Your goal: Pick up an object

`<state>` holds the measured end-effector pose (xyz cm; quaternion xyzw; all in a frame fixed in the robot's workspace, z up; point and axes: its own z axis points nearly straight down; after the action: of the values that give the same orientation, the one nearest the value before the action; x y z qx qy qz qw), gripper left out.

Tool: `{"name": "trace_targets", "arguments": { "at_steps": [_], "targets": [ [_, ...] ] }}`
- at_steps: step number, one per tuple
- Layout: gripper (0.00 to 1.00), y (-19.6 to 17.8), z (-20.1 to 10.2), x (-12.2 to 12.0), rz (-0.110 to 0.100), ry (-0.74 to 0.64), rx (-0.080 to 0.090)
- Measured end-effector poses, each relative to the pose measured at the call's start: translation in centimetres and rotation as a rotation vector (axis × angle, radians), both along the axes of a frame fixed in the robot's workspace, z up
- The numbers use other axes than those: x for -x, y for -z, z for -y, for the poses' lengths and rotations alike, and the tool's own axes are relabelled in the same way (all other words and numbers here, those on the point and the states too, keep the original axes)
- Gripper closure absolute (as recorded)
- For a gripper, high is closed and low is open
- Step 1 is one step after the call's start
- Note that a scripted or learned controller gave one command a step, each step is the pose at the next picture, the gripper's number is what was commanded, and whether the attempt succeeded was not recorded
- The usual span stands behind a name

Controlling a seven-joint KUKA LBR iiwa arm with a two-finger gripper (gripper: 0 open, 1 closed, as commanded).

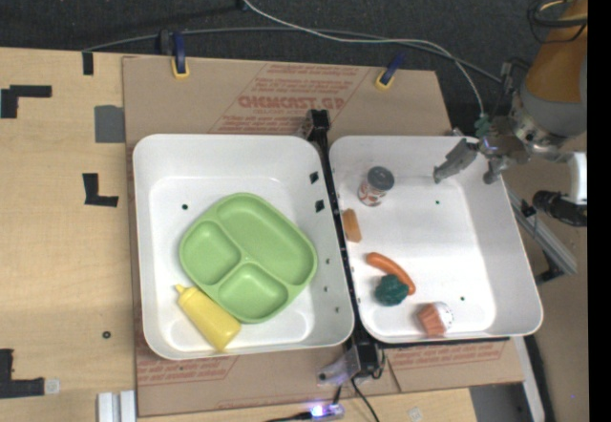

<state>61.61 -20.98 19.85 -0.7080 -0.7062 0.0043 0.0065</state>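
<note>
Likely target: small grey-lidded jar with a red-and-white label (375,186), standing upright in the far-left part of the right white bin (496,248), just beside the divider between the bins, nearest of all pieces to the pincer. Its lid looks smooth and round, body short; I judge it could roll or tip if nudged off-centre, and a pinch across the curved side may squirt it out. Near it, toward the near side along the divider, lies a small orange block (352,225), apart from the jar. Further near: an orange carrot-shaped toy (390,268) lying aslant, touching or almost touching a dark green lumpy toy (389,291); grabbing either risks dragging the other. A small pink-and-white cylinder (434,318) lies on its side close to the near wall, where fingers could strike the rim. The two-finger gripper (470,160) hovers over the far-right corner of this bin, fingers spread, nothing between them, well apart from every object. Left white bin (158,220) holds a green sectioned plastic plate (248,256) and a yellow squeeze bottle (206,317) touching its near-left edge.
</note>
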Motion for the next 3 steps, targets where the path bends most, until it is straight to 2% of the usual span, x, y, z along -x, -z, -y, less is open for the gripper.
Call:
{"name": "trace_targets", "arguments": {
  "at_steps": [1, 3],
  "targets": [
    [0.00, -0.9, -0.1, -0.3, 0.014, -0.004, 0.003],
    [0.00, 11.0, 0.1, -0.1, 0.010, -0.004, 0.004]
  ]
}}
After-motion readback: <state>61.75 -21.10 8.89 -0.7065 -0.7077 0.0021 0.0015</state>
